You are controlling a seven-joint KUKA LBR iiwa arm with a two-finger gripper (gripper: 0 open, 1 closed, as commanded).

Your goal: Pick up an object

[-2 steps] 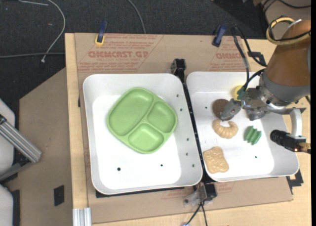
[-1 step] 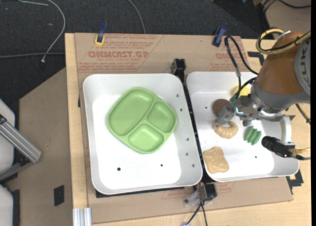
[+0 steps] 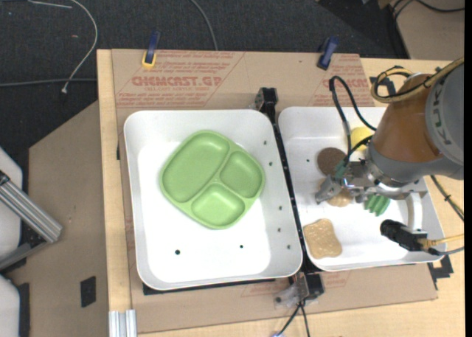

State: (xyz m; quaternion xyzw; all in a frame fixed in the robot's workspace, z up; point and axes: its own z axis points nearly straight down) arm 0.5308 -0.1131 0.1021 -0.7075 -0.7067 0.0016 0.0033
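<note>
1. The gripper (image 3: pixel 338 189) hangs low in the right bin (image 3: pixel 310 133), just below the brown disc (image 3: pixel 330 158) in the camera view and almost touching it
2. Whether the gripper is released or clenched on anything cannot be told: the wrist and its metal parts hide the tips
3. A small pale tan piece (image 3: pixel 340 199) lies directly under the gripper, just below the brown disc; this looks like the likeliest target
4. A green ridged piece (image 3: pixel 376 203) sits below and right of the brown disc, a yellow piece (image 3: pixel 361 136) above and right of it, and a flat tan slab (image 3: pixel 322 238) well below it
5. Risk: the things around the brown disc are crowded, so closing here could pinch two at once or nudge the disc aside
6. Risk: the pale piece seems flat and low, so the tips may slide over it and come up bare
7. The green divided plate (image 3: pixel 212 178), far left of the brown disc in the left bin (image 3: pixel 147 203), is out of play
</note>
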